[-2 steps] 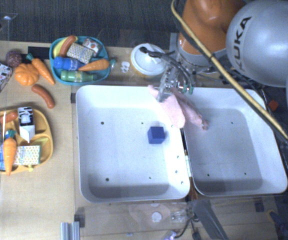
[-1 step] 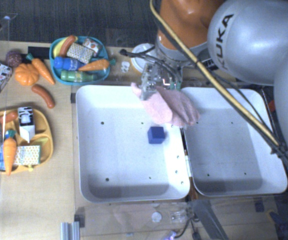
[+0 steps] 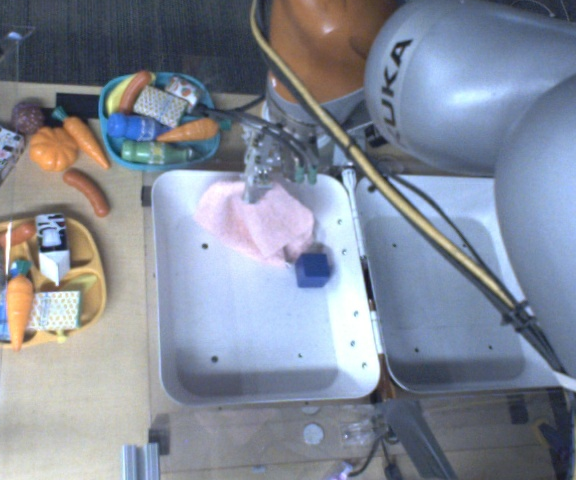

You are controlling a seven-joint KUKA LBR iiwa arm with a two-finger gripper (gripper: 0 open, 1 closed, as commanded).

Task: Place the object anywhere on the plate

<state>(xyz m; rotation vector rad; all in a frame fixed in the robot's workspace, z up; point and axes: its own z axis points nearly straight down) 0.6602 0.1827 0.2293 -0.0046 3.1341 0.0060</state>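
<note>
A small blue cube (image 3: 313,269) lies in the left bin (image 3: 218,358), touching the lower right edge of a flat pink plate (image 3: 253,223). The plate rests in the far half of that bin. My gripper (image 3: 273,173) hangs over the plate's far edge, up and to the left of the cube and apart from it. Nothing shows in the gripper. The grey arm with its orange band reaches in from the upper right and hides the back rim of both bins.
The right bin (image 3: 448,368) sits beside the left one, partly under the arm and its cable. A blue bowl (image 3: 158,118) of toy food stands behind the left bin. A yellow tray (image 3: 38,283) and several loose toy vegetables lie on the bench at left.
</note>
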